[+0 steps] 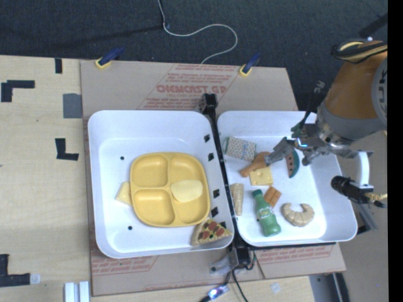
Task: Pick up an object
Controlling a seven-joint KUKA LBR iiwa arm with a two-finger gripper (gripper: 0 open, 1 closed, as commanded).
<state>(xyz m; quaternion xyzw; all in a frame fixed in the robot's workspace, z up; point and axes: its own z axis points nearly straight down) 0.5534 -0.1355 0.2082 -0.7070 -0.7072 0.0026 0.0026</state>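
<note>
Pale wood tabletop (38, 187) fills the left of the frame for you, marked with black tape pieces, and a brown cardboard sheet (182, 83) lies under both bins, held by two blue-and-yellow clamps at its upper edge. Moving right, you meet the left bin (104, 128), white and shallow, holding a yellow divided plate (160, 181) at its middle; a pale yellow chip-like piece (187, 190) rests in the plate's right compartment, a pale yellow wedge (122, 194) pokes out from under the plate's left edge, and a pizza slice (211, 232) lies at the bin's lower right corner. Past the black divider you reach the right bin (337, 228), where the loose objects gather: a checked cracker-like square (240, 148) at upper left, an orange piece (255, 166) and a yellow cheese-like block (261, 177) just below it, a pale stick (237, 197) along the left wall, a green bottle (267, 215), a small orange block (272, 195) beside it, and a croissant (298, 214) toward the lower right. The pincer (286, 153) hangs over the middle of this bin on the grey and orange arm (356, 99) entering from the right; a watermelon slice (291, 163) sits at its tips, but you cannot tell whether it is gripped or how wide the pincer stands.
</note>
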